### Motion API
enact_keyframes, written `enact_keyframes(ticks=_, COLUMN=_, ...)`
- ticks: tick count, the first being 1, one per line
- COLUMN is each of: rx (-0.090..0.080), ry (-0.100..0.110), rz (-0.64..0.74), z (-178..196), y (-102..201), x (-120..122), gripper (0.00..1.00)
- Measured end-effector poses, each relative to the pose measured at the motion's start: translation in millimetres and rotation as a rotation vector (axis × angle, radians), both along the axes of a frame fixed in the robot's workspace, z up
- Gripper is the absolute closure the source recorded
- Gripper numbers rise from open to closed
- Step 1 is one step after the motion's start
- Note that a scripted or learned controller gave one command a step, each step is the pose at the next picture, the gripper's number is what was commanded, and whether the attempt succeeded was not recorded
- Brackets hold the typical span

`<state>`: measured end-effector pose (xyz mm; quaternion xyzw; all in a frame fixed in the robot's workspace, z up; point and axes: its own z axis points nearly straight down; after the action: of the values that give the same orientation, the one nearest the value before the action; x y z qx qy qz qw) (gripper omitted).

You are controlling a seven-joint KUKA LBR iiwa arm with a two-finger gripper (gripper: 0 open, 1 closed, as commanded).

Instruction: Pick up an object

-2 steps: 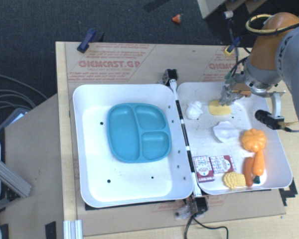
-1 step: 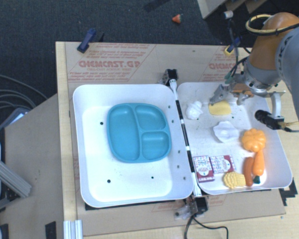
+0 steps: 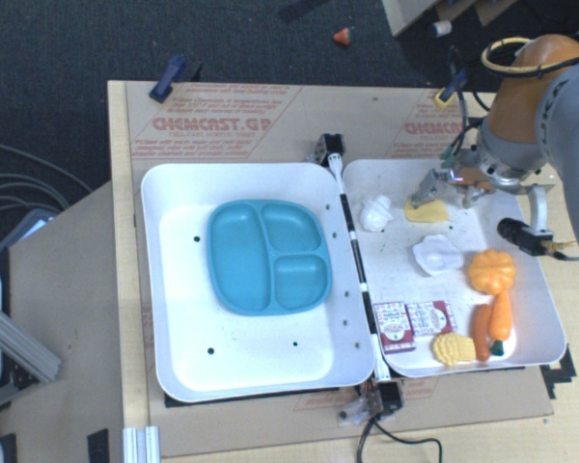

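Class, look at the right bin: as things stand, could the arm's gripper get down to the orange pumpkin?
Probably yes. The pumpkin sits uncovered in the right bin, with only a carrot just below it, and the gripper is over the same bin near a yellow wedge.

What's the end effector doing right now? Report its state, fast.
End effector: low over the right bin, at the yellow wedge; open or shut cannot be told.

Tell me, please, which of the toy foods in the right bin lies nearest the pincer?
The pale yellow cheese wedge, at the bin's far end right beside the pincer. The orange pumpkin, carrot and yellow corn cob lie farther toward the near edge.
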<state>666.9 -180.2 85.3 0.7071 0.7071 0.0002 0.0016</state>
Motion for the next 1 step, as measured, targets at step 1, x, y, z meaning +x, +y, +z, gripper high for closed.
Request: enact_keyframes(ticks=1, rx=-0.001, ry=-0.004, rz=0.001, z=11.3, y=0.5, x=1.3, gripper=1.0)
